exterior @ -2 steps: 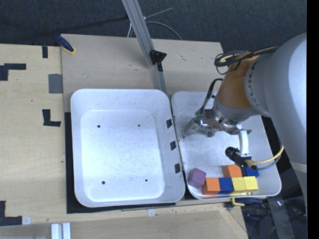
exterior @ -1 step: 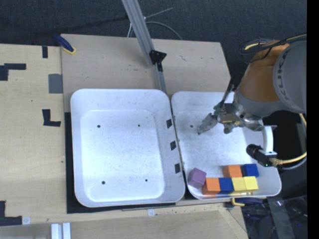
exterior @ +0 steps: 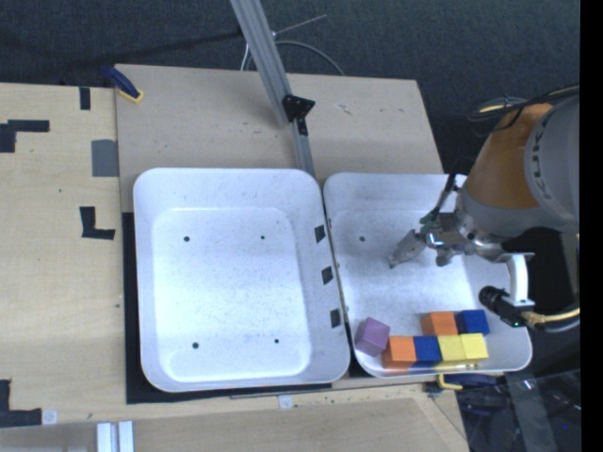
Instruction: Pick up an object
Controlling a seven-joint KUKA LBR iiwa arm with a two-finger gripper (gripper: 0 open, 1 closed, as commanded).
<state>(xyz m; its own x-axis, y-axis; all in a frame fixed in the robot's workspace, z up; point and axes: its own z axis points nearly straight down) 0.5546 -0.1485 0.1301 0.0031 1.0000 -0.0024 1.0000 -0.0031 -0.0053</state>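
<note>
Hovering over the right-hand shallow white plastic bin (exterior: 377, 196), the two-finger metal gripper (exterior: 419, 250) shows its fingers (exterior: 407, 250) spread apart with nothing between them — their tips point toward the bin's centre. Below the fingers, well apart from them, small blocks cluster at the bin's near edge: a purple cube (exterior: 373, 334), two orange cubes (exterior: 402, 348), two blue cubes (exterior: 427, 348), two yellow cubes (exterior: 452, 348).

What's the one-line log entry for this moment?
phase: approach | pincer: over right bin, nothing seen held | blocks: clustered at right bin's near edge | purple block: leftmost
</note>
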